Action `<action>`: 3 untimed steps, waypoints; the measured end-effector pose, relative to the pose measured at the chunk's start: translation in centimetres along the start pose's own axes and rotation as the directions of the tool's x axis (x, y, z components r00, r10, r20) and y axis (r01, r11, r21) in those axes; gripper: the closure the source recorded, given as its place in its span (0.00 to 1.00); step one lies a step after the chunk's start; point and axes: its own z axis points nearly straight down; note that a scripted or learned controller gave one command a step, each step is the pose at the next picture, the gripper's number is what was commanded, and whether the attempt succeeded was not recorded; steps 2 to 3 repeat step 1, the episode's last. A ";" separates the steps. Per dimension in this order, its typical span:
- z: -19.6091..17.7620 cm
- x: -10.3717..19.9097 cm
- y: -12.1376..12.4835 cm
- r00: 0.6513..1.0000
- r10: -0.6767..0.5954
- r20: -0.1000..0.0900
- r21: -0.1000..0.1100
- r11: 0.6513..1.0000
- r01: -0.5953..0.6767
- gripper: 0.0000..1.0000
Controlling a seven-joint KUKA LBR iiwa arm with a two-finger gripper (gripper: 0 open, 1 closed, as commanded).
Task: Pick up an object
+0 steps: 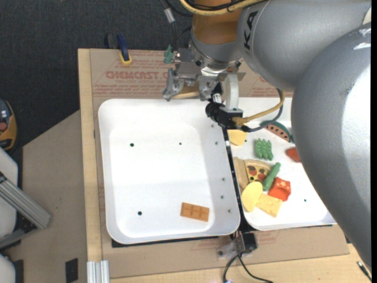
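Note:
My gripper (201, 92) hangs over the back edge of the left bin (118, 158), close to the divide between the two bins. A brown waffle-like biscuit (194, 211) lies alone near the left bin's front right corner, far from the gripper. The right bin (306, 214) holds several toy foods: a yellow piece (237, 137) nearest the gripper, a green vegetable (263, 148), a pizza slice (257, 171), a red pepper (281, 188), a yellow lemon-like piece (251, 196) and a cheese wedge (270, 206). I see nothing held in the gripper.
A watermelon slice (277, 130) and a red piece (293, 154) lie partly under the arm in the right bin. The arm's grey body covers the right bin's far side. A blue-and-yellow clamp (124, 49) sits on the cardboard behind the bins.

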 end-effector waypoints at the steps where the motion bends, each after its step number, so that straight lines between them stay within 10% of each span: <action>1: 1.7 7.2 2.5 1.000 -0.002 -0.001 -0.006 1.000 0.002 1.00; 3: 1.7 7.2 2.5 1.000 -0.002 -0.001 -0.006 1.000 0.002 1.00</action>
